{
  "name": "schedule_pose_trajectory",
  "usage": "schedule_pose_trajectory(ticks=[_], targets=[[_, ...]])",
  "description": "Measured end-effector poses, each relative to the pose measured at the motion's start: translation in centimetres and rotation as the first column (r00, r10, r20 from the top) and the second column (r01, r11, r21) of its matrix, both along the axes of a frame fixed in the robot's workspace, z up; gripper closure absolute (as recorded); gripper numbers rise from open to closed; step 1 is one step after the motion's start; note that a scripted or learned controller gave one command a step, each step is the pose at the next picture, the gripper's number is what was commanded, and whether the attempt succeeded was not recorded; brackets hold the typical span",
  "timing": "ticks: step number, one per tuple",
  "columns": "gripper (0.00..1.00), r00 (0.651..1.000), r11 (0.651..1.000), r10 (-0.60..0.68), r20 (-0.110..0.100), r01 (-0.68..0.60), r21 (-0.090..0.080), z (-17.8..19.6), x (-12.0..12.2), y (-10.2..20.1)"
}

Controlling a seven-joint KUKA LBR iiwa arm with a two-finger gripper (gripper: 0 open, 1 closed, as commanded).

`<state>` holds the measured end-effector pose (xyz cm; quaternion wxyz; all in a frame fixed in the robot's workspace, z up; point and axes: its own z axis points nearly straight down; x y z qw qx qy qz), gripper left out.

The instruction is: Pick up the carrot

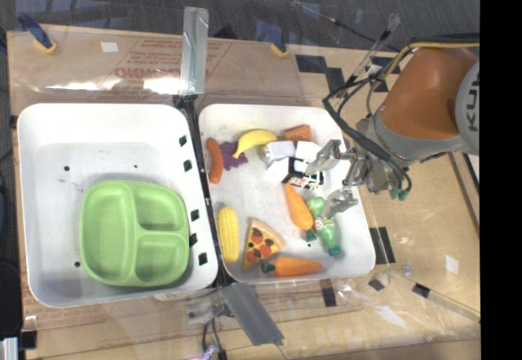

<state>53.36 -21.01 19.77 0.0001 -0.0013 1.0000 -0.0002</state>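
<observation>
Two carrots lie in the right bin (359, 224). One carrot (297, 206) lies slanted in the middle, its green top (316, 208) pointing right. The other carrot (296, 267) lies flat along the front wall. My gripper (334, 178) hangs over the right side of this bin, just up and right of the slanted carrot. Its two fingers stand apart, one finger (327, 153) farther back and the other finger (342, 201) close to the carrot's green top. Nothing sits between them.
The right bin also holds a banana (254, 140), a sausage (214, 159), a corn cob (228, 233), a pizza slice (261, 243), a green bottle (328, 237) and a black-and-white box (304, 179). A green divided plate (134, 230) sits in the left bin (49, 130).
</observation>
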Motion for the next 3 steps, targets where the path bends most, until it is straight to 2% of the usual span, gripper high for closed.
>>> schedule_pose_trajectory(ticks=[1, 2, 3], targets=[[0.00, 0.967, 0.967, 0.256, 0.000, -0.256, 0.001, -10.6, -0.4, 2.9], [1.00, 0.964, 0.964, 0.267, 0.002, -0.267, 0.001, -9.6, -0.1, 3.2], [1.00, 0.971, 0.971, 0.240, 0.012, -0.240, -0.008, 2.9, 2.1, 2.9]])
